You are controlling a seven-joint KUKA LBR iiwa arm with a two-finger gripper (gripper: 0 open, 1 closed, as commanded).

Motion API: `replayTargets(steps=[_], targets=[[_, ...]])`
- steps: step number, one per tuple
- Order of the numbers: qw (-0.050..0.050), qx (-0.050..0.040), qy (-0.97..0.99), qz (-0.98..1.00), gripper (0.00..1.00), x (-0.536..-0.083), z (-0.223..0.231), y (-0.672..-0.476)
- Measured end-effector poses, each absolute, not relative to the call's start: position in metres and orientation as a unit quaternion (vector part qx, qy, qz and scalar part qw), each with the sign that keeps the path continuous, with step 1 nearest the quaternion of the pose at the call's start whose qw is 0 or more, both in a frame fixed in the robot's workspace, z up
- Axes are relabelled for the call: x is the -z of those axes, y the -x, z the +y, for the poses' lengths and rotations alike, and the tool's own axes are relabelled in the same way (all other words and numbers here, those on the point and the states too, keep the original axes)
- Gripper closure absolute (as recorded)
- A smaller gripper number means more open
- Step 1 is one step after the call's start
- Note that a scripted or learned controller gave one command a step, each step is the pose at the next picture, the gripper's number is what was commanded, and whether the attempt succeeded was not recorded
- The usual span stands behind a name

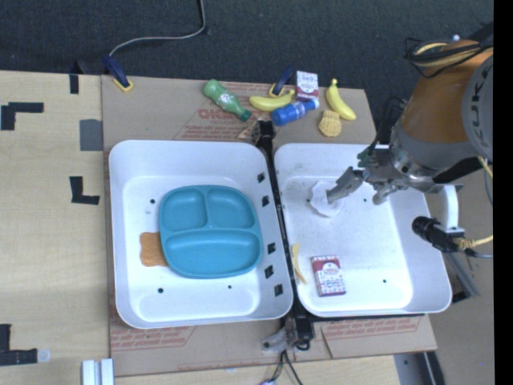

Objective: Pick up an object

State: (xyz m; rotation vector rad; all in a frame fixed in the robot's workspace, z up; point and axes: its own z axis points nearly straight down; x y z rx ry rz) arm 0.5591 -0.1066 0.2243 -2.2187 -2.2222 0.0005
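The arm (437, 111) reaches in from the right, wrist angled down-left over the right bin (417, 291). Its jaws (333, 196) sit on a small white object (323, 201); I cannot tell whether they grip it or how far they are parted.

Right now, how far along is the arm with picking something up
Done: the arm has reached into the right bin and its gripper sits low at a small white object near the bin's back left. In hand: nothing visibly lifted; whether the white object is gripped can't be told. Left: a secure grasp and a lift. The red box lies untouched on the bin floor.
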Motion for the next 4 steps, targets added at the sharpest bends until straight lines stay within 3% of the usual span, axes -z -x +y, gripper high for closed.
replayTargets(steps=[1,2,3,4], targets=[[0.002,-0.0014,0.707,-0.708,0.00,-0.096,-0.095,-0.611],[-0.003,0.0017,0.707,-0.707,0.00,-0.087,-0.098,-0.548],[-0.004,0.0020,0.707,-0.707,0.00,-0.087,-0.098,-0.511],[-0.004,0.0021,0.707,-0.708,0.00,-0.087,-0.099,-0.603]])
